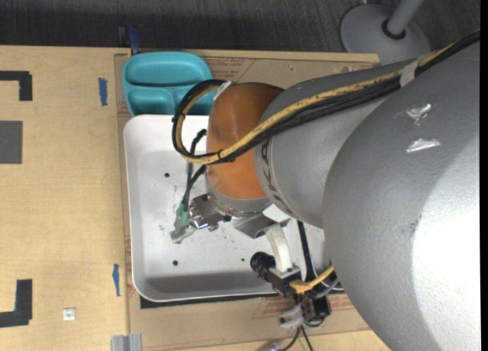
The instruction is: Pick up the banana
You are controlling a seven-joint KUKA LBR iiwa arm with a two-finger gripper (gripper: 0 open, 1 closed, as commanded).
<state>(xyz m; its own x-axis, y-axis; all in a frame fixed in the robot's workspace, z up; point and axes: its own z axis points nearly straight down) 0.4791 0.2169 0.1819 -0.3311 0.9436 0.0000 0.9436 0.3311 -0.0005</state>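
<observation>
You had the bare table (61, 212) at the left, with strips of blue tape (103, 91) near the bin corners. A teal tray (160, 75) sat against the far edge of the white bin (149, 181). The claw (183, 223) hung low over the bin floor, toward its near side. From this angle you could not tell whether it was apart or together, and nothing was seen in it. To the right, the orange band (236, 151) and the grey arm (396, 189) covered the rest of the bin. You could not place the banana; it was probably hidden under the arm. Expect it to be light, curved and soft under a smooth skin, so it bruises and rolls easily. Take it across the middle of its width with a gentle squeeze.
</observation>
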